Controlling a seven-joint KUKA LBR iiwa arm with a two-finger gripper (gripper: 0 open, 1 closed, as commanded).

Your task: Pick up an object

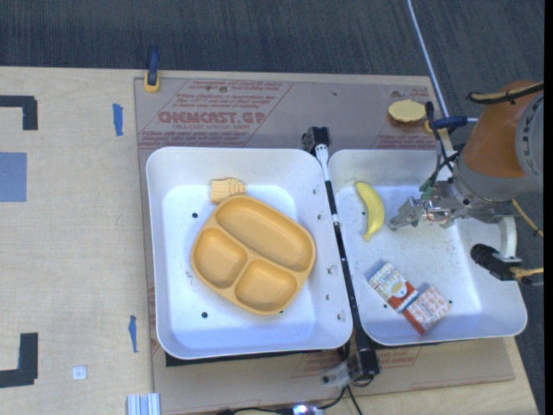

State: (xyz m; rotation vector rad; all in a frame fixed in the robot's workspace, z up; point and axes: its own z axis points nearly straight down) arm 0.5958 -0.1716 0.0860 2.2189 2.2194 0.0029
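Camera view: the gripper (404, 220) hangs over the right bin (484, 322), fingers slightly apart and holding nothing, just beside a banana (371, 207). A small carton (408, 296) lies nearer the front; a yellow divided plate (252, 253) sits in the left bin (168, 180).

A robotics lab: taped plywood bench (69, 258), two white bins (164, 232), cabling, carpet floor (259, 15).
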